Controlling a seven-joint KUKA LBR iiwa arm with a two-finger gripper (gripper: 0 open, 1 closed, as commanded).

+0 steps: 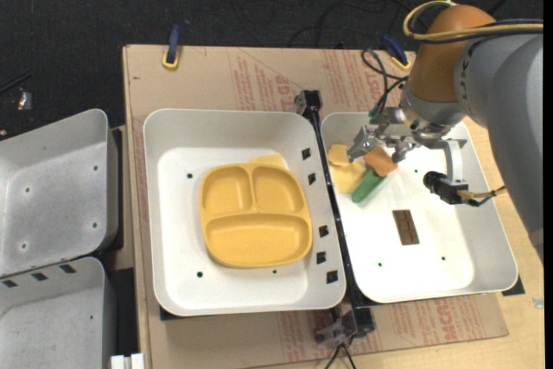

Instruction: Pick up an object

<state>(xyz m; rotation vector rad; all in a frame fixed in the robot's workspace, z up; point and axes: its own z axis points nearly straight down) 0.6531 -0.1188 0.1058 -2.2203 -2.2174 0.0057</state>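
Orange block (379, 162) sits right under the gripper (383, 144), green piece (365, 185) just lower-left; gripper's grip state unclear.

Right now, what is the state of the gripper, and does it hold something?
Gripper: low over the right bin, at the orange piece and green piece; open or closed, and any hold, cannot be told.

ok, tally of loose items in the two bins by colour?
Yellow: 2, divided plastic tray, pale yellow piece
Orange: 1, small orange block
Green: 1, green stick
Brown: 1, flat brown rectangle
Total: 5
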